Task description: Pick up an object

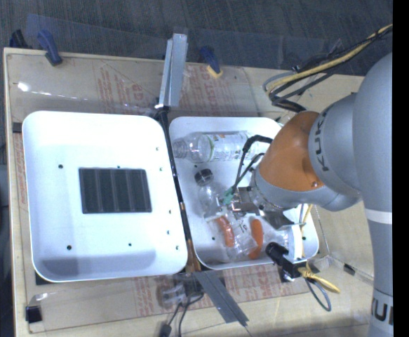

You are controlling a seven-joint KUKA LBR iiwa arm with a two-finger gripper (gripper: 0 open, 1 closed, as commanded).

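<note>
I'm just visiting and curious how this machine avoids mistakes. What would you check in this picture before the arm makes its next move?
1. Claw over the right white bin, where the objects lie: ok.
2. Something to pick below it, such as the orange-tipped clear plastic items: ok.
3. Anything already gripped in the claw: cannot tell, the wrist hides it.
4. Clear plastic bottle lies away from the claw, at the bin's far end: ok.
5. Objects near the claw are crowded together, so a clean single grab looks doubtful: not ok.

the arm (309, 163) hides part of the right bin (190, 188); pincer unclear.
</note>
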